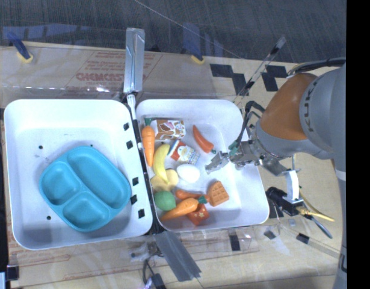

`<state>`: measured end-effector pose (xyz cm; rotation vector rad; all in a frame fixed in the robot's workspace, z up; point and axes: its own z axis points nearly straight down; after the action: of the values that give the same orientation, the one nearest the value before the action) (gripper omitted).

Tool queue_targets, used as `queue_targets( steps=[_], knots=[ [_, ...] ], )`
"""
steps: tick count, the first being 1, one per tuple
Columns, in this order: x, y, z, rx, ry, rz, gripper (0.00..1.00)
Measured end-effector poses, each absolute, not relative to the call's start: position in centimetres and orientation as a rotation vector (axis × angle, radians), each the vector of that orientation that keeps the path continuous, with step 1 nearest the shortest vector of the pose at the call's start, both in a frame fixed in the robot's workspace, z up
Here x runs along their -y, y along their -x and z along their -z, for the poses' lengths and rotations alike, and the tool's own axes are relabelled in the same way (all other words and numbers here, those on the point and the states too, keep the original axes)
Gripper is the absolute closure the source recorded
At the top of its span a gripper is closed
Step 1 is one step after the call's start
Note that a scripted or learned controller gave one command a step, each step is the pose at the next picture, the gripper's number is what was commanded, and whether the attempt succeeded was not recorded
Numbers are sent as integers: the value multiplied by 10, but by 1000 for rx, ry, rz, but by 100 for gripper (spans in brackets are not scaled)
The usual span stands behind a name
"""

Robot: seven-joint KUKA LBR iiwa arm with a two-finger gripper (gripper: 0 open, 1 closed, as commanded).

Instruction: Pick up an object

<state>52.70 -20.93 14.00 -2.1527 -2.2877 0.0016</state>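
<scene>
The right bin [257,205] holds several toy foods: an upright carrot [148,143], a banana [160,163], a white egg [188,174], a waffle [217,193], a red chili [202,139], a brown snack box [170,128], a green fruit [165,200], a second carrot [180,208] and a red pepper [198,214]. My gripper [216,160] hangs low inside this bin, reaching in from the right. It sits just right of the egg, between the chili and the waffle. I see nothing held in it.
The left bin [28,125] holds a blue divided tray [84,187]. A metal divider post [134,59] stands between the bins at the back. Cables and clamps [293,203] lie on the bench right of the right bin.
</scene>
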Motion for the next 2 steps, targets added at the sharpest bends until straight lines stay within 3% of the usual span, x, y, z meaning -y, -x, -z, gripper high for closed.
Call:
queue_targets(
  steps=[1, 2],
  knots=[
    [185, -477, -92, 2268, 2171, 1, 0],
    [193, -521, -92, 2182, 2259, -1, 0]
  ],
)
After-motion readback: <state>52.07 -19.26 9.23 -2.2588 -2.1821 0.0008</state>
